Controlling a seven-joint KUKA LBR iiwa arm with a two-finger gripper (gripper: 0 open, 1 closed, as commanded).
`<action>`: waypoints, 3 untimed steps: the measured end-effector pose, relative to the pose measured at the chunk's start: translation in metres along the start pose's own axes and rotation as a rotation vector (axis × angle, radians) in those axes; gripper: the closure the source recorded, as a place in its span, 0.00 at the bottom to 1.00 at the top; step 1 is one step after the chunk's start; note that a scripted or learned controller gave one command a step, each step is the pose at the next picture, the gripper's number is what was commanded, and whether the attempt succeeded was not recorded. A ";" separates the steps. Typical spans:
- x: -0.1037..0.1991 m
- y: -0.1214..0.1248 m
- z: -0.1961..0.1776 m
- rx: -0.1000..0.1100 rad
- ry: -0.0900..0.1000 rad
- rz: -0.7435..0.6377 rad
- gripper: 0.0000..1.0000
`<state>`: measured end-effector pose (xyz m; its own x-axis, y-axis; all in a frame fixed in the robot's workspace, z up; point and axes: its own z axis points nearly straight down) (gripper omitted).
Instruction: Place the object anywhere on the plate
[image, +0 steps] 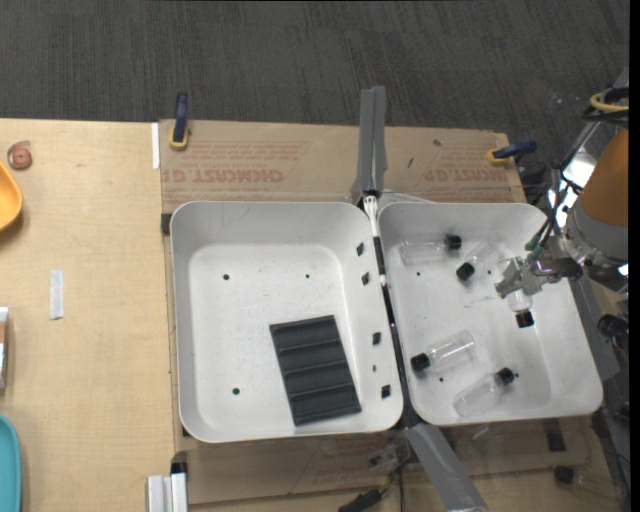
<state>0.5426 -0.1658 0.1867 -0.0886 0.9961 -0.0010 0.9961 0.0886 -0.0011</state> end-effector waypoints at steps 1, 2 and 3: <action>0.057 -0.057 -0.040 0.001 0.001 -0.064 1.00; 0.124 -0.047 -0.003 0.003 0.001 -0.278 1.00; 0.191 -0.032 -0.022 0.001 0.000 -0.448 1.00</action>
